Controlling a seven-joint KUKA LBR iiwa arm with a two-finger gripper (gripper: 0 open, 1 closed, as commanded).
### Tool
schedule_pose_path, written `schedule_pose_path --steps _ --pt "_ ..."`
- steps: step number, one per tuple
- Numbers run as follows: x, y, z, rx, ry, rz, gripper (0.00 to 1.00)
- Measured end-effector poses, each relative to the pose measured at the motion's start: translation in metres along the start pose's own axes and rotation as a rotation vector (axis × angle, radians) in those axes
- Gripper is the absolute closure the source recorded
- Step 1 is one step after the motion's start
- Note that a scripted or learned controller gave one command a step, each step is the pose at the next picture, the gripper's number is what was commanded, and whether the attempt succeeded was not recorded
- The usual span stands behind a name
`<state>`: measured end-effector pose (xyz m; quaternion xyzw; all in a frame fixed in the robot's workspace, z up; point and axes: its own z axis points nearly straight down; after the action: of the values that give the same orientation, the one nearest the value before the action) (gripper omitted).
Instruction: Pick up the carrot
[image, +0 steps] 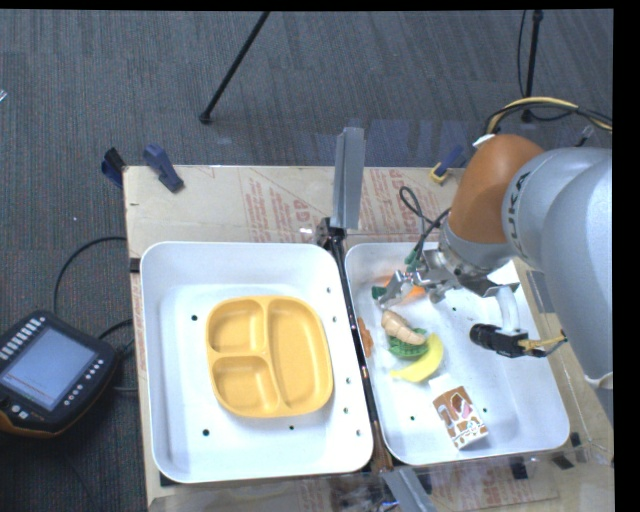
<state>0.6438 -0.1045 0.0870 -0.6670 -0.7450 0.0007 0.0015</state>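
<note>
**End effector down on the carrot, grasp not confirmed**

I judge this to be the grasp step. The end effector (418, 287) sits low in the right bin (522, 425), near its back-left corner and right over the carrot (413, 294). The carrot lies on the bin floor as a short orange body, with its green top pointing towards the wall between the bins. From this slanted view I cannot tell how far open the end effector is, or whether it has hold of the carrot. The metal parts crowd the orange and hide the contact.

Before lifting I would want proof of a closed grip across the orange body rather than the leafy end. After that comes a straight rise, clear of the neighbouring things.

The same bin holds several other things:
- A pale tan food piece (396, 322) lies just in front of the carrot.
- The tan piece touches a green item (406, 347).
- A yellow banana (424, 364) curls around the near side of the green item.
- A small printed carton (460, 416) lies well apart, towards the front.
- A thin orange sliver (366, 342) rests against the left wall, and I cannot identify it.

The left bin (170, 410) carries a yellow plate (268, 352) with three compartments. Both bins sit side by side on the tabletop (250, 205).
</note>
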Motion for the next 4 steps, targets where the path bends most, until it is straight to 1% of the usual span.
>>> schedule_pose_path --steps 1,2,3,4 --pt "-0.046 -0.002 -0.130 -0.015 -0.007 -0.080 0.00" --pt "0.020 0.002 -0.091 0.002 0.002 -0.023 0.00" --pt "-0.001 -0.001 0.002 0.003 0.001 -0.284 0.00" --pt "0.018 0.002 0.000 0.000 0.001 -0.119 0.00"
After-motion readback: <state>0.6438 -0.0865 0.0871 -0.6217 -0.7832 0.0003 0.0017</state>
